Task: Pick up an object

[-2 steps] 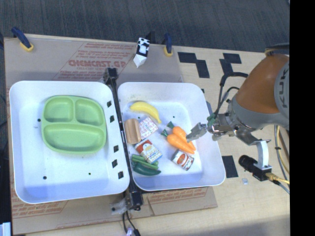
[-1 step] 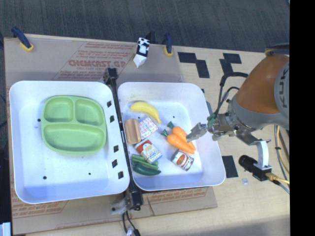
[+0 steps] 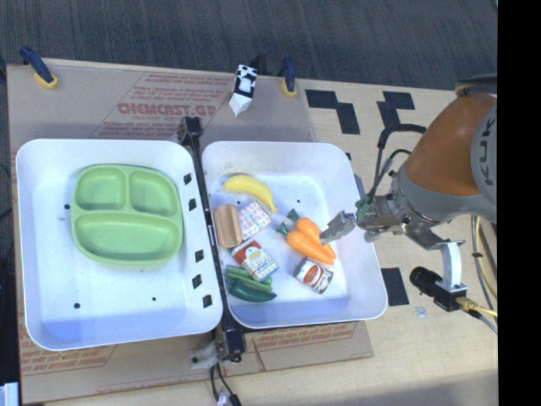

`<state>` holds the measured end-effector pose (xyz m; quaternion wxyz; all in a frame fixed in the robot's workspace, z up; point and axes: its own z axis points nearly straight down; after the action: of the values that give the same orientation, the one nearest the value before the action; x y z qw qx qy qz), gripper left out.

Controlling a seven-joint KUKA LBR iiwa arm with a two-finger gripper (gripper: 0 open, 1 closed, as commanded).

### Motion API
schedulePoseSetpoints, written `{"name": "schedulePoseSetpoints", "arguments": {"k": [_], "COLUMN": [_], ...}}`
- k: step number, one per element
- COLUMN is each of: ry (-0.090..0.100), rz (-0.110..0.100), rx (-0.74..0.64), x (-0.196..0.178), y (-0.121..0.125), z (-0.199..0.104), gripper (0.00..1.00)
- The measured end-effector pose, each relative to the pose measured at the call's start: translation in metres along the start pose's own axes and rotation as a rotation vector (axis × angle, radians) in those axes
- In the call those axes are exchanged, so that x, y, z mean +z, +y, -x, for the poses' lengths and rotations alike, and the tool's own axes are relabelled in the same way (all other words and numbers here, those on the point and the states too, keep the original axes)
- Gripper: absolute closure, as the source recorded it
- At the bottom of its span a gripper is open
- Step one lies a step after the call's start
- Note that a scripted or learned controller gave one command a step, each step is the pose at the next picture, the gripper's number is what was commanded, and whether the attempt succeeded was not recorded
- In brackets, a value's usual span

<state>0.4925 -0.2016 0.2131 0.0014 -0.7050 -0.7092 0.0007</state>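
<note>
The gripper [image 3: 336, 227], its state not discernible, is positioned beside the carrot [image 3: 309, 238], judged light, rigid, best grasped mid-body.

The grey arm [image 3: 456, 163], with its orange band, reaches in from the bench's right edge, wrist angled leftward and down. Its gripper [image 3: 338, 225] hangs low near the right bin's right wall, whether its grip is closed cannot be told.
</note>
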Motion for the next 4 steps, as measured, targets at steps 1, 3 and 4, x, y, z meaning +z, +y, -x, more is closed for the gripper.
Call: {"name": "schedulePoseSetpoints", "arguments": {"k": [1, 3, 4], "ry": [0.000, -0.002, -0.002], "rz": [0.001, 0.005, 0.007], "rx": [-0.002, -0.001, -0.006], "x": [0.121, -0.010, -0.020], "y": [-0.016, -0.014, -0.013], "z": [-0.008, -0.043, -0.043], "gripper": [0.00, 1.00, 1.00]}}
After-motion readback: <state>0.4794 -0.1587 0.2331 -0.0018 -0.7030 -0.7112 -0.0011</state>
